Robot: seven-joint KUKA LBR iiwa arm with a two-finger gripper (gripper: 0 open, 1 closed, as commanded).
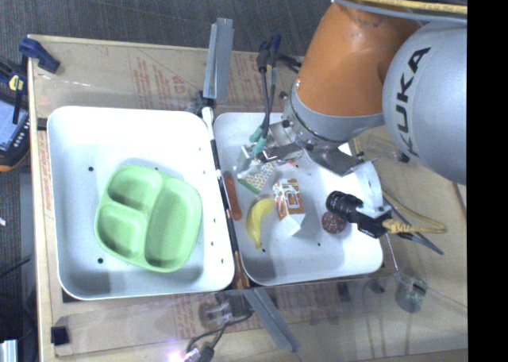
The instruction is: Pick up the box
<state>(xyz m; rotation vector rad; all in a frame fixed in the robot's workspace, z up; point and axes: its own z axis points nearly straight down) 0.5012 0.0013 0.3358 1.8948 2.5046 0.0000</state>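
Bright, even overhead light; soft, slightly blurry picture.

Grey arm [421, 98] — broad orange band, black KUKA lettering on its casing.

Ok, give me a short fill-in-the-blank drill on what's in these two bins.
1. The green tray lies in the ____ bin.
2. The banana lies just left of the ____.
3. The tray has ____ compartments.
4. The arm reaches over the ____ bin.

Missing words: left; box; three; right
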